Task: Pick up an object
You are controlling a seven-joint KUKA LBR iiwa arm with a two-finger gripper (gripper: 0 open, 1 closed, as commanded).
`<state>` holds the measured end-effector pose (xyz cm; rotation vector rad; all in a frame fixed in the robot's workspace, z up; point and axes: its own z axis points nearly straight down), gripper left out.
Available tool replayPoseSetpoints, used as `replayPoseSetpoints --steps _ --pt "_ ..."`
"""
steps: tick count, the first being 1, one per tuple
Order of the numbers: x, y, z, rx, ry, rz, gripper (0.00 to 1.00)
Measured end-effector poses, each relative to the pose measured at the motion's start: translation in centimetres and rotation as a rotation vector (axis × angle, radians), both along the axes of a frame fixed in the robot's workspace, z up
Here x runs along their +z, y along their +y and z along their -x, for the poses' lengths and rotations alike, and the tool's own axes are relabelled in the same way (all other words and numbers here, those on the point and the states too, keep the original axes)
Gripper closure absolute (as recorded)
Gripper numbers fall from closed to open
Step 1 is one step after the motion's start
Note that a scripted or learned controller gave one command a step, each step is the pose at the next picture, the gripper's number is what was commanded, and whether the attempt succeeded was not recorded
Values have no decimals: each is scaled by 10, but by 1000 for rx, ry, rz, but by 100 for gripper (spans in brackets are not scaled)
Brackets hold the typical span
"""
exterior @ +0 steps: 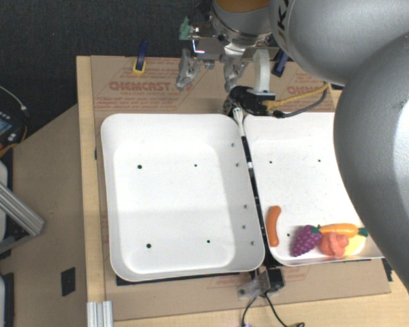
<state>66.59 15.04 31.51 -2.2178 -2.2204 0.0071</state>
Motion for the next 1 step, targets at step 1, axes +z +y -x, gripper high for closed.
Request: replayPoseSetpoints --steps 1 --pt "77 74 0 7 -15 -6 0"
